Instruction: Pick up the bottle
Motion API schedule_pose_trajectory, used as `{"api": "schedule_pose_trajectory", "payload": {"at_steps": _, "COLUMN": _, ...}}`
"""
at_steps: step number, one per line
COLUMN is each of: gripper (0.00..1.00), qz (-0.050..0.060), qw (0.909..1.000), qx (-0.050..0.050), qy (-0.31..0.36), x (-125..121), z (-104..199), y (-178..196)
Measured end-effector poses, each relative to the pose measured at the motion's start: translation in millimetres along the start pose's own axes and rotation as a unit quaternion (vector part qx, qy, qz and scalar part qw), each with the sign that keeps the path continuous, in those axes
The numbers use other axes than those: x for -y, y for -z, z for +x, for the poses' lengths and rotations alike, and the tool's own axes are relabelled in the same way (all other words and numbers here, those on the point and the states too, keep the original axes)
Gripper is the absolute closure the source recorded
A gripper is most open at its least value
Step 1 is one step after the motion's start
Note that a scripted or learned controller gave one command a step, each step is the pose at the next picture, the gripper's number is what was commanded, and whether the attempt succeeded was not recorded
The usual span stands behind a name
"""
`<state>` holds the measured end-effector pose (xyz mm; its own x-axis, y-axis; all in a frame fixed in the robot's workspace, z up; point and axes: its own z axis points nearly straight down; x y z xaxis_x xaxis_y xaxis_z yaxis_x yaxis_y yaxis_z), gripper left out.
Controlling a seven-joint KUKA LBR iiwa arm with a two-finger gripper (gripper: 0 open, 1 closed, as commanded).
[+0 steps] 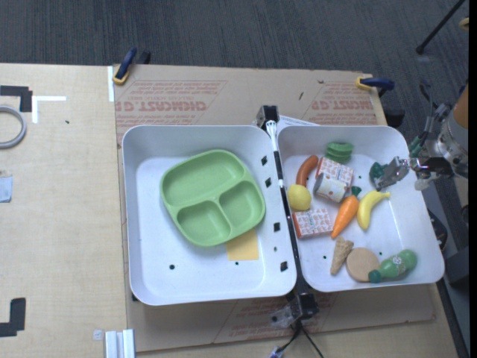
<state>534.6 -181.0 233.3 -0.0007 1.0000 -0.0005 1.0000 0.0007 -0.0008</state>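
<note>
The bottle [393, 265] is small and green with a pale label. It lies on its side in the near right corner of the right bin [428, 233], touching a round tan cookie [362, 263]. My gripper [393, 171] hangs low over the far right part of the same bin, just beyond the tip of a yellow banana [370, 206]. It is well apart from the bottle, which lies toward the near edge. Nothing shows in the gripper's hold.
The right bin also holds a carrot [344, 213], a lemon [299, 197], a can [330, 190], a carton [335, 173], a red-and-white box [313, 221], a cone [340, 254] and a green lid [339, 151]. The left bin [141, 230] carries a green divided plate [214, 196] and a yellow slice [243, 248].
</note>
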Motion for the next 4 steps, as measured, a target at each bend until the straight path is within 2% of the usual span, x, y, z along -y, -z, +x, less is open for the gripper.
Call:
{"api": "schedule_pose_trajectory", "payload": {"at_steps": 1, "gripper": 1.00, "qz": 0.000, "qw": 1.0000, "qx": 0.000, "qy": 0.001, "x": -0.4, "z": -0.3, "y": 9.3}}
{"api": "schedule_pose_trajectory", "payload": {"at_steps": 2, "gripper": 1.00, "qz": 0.000, "qw": 0.9999, "qx": 0.000, "qy": 0.015, "x": 57.3, "z": 77.7, "y": -25.3}}
{"api": "schedule_pose_trajectory", "payload": {"at_steps": 3, "gripper": 1.00, "qz": 0.000, "qw": 0.9929, "qx": 0.000, "qy": 0.119, "x": 57.2, "z": 106.2, "y": -41.4}}
{"api": "schedule_pose_trajectory", "payload": {"at_steps": 4, "gripper": 1.00, "qz": 0.000, "qw": 1.0000, "qx": 0.000, "qy": 0.004, "x": 57.1, "z": 184.5, "y": -41.4}}
